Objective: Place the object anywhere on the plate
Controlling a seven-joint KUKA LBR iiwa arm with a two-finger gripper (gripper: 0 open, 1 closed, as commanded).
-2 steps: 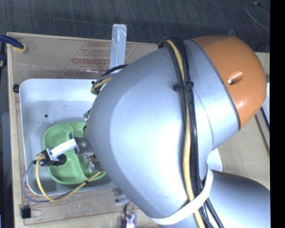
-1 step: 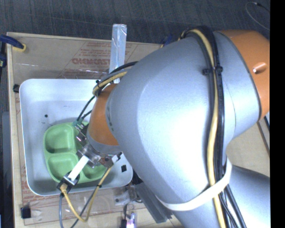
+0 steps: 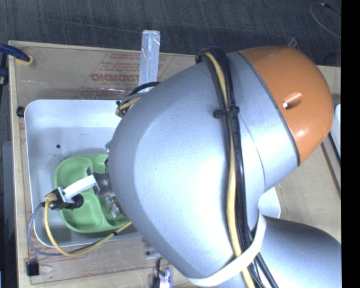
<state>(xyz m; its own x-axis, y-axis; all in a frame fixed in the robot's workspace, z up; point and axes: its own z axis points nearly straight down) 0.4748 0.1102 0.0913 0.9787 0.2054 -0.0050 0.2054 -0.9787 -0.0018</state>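
the arm (image 3: 228, 161) is reaching in over the left bin (image 3: 42, 119) and is blocking most of the counter (image 3: 60, 59) from sight. a green plate (image 3: 78, 206) with raised walls is sitting in the bin's near part, and the wrist is hanging right over it, with a white part and a black plug on a yellow cable (image 3: 48, 233) poking out above the plate. whether the fingers are spread or pinching something, i cannot tell, since the arm is covering them. the object itself is hidden too, so its place is unclear; it is probably somewhere under the wrist, near or on the plate. how it will handle cannot be judged from here, and a gentle grip across its narrow middle is looking safest.
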